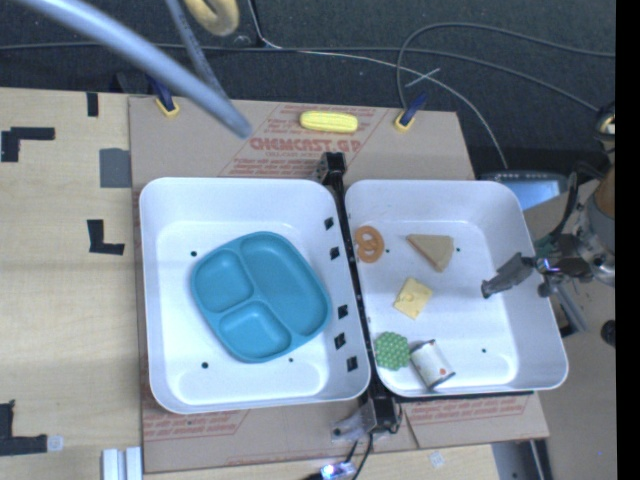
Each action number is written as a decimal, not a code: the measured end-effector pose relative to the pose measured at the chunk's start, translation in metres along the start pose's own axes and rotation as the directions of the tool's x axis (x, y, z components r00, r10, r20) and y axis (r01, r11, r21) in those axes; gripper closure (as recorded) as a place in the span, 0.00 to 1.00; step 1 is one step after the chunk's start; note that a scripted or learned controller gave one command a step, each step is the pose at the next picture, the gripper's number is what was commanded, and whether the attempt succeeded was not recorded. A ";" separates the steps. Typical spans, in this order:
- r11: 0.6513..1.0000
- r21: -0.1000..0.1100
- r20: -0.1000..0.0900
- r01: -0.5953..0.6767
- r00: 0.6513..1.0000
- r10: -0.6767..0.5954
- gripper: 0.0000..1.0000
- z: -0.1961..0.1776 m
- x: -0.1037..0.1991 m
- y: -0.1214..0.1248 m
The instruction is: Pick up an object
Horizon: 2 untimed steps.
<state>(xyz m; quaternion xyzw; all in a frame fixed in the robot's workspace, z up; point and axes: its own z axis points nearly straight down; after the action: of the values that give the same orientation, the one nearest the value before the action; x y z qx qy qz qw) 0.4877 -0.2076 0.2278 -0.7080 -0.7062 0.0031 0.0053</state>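
The right bin holds several small objects. An orange pretzel lies near its left wall, with a tan wedge to its right. A yellow cheese-like piece sits in the middle. A green round piece and a small white can with a red end lie at the front. My gripper reaches in over the right rim, above the bin floor. It is to the right of the wedge and the yellow piece and apart from both. I see nothing in it.
The left bin carries a blue divided plate. A yellow object lies on the cardboard behind the bins. Black clips line the wall between the bins. Cables run across the dark floor at the back.
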 end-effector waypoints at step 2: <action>1.000 -0.006 0.002 0.003 1.000 -0.003 0.00 0.038 -0.001 0.001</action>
<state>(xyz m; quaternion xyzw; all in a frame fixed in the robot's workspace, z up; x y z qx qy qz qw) 0.4878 -0.2080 0.1900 -0.7071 -0.7071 0.0016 0.0023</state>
